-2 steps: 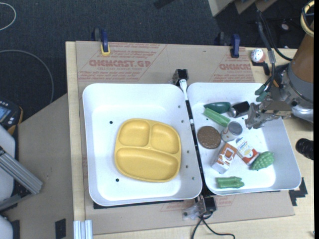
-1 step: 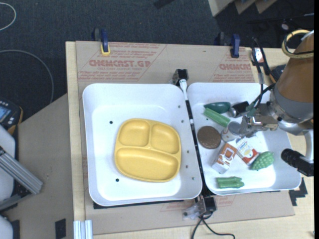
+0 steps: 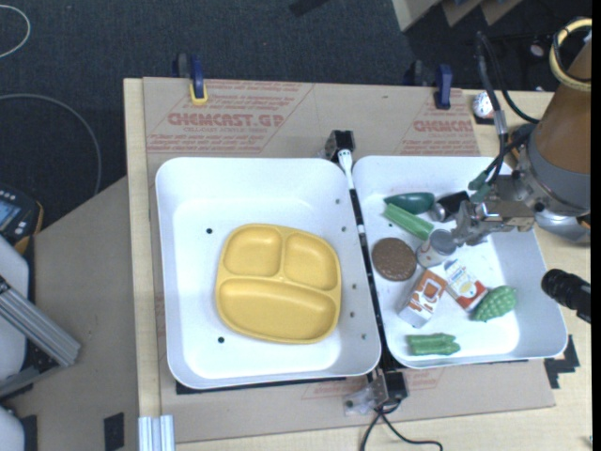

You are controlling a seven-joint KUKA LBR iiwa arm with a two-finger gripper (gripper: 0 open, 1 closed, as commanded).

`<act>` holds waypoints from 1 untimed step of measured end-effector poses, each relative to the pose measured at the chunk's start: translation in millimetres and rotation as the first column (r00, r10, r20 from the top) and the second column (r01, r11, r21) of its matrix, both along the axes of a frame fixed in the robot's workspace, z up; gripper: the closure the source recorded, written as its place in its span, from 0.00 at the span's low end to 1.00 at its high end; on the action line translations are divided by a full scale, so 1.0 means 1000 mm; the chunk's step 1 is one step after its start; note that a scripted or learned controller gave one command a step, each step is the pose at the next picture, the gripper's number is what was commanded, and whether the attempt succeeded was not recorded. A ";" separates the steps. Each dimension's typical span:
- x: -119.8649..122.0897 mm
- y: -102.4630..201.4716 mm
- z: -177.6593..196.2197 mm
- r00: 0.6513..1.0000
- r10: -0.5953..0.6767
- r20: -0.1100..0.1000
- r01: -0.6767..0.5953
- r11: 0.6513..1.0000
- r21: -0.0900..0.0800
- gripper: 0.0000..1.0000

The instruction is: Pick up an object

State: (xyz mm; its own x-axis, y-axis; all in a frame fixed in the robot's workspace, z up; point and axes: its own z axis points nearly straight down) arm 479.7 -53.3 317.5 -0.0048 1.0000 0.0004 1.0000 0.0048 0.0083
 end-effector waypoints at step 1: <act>-0.001 -0.027 -0.057 1.000 -0.009 -0.016 0.009 1.000 0.000 1.00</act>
